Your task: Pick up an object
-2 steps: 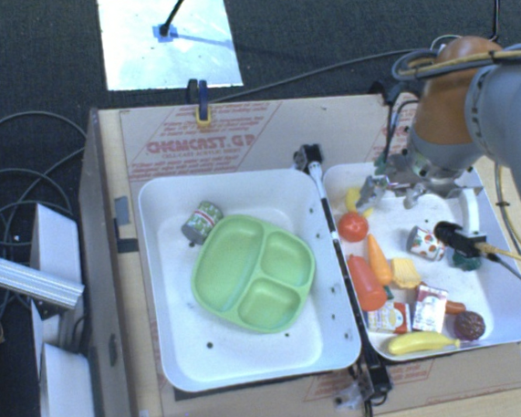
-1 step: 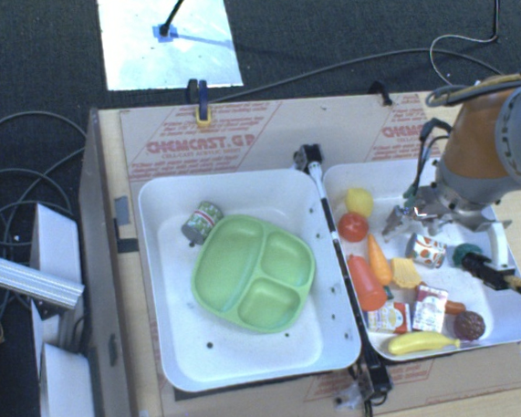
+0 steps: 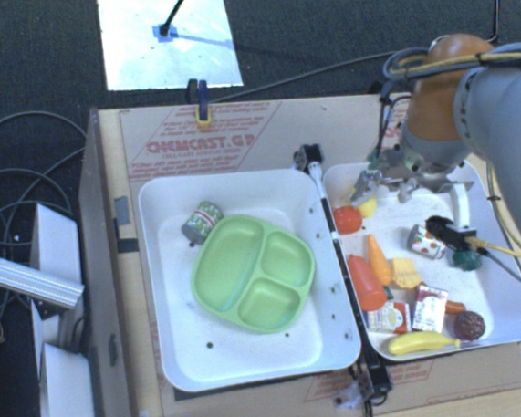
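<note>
Two shallow white bins sit side by side: the left bin (image 3: pixel 178 348) holds a green divided plastic plate (image 3: pixel 253 272) and a small tilted can (image 3: pixel 201 221). Over the right bin (image 3: pixel 517 302) (crowded with toy food) hangs the grey two-finger gripper (image 3: pixel 382 187), fingers spread apart, holding nothing, just above a red toy tomato (image 3: pixel 347 218).
</note>
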Robot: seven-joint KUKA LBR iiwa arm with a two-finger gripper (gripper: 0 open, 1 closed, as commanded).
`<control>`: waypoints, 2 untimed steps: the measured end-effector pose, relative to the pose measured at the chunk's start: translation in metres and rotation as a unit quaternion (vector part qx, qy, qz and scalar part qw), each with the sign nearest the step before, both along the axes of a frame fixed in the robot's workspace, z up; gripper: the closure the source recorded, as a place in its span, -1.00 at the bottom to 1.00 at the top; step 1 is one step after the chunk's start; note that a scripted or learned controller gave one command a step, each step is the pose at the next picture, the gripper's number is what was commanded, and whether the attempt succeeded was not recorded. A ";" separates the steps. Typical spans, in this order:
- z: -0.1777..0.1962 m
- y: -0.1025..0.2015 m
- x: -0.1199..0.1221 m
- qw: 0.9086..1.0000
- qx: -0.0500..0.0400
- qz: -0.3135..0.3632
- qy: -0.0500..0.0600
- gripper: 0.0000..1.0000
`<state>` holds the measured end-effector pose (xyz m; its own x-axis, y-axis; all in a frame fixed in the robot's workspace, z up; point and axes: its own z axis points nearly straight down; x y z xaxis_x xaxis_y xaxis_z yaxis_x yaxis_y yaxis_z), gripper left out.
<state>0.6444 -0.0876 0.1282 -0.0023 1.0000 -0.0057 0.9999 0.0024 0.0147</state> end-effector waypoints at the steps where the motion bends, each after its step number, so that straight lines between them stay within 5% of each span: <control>1: -0.044 0.000 0.010 1.000 0.003 0.001 0.007 -1.00; 2: -0.033 0.000 0.011 1.000 0.002 0.003 0.005 1.00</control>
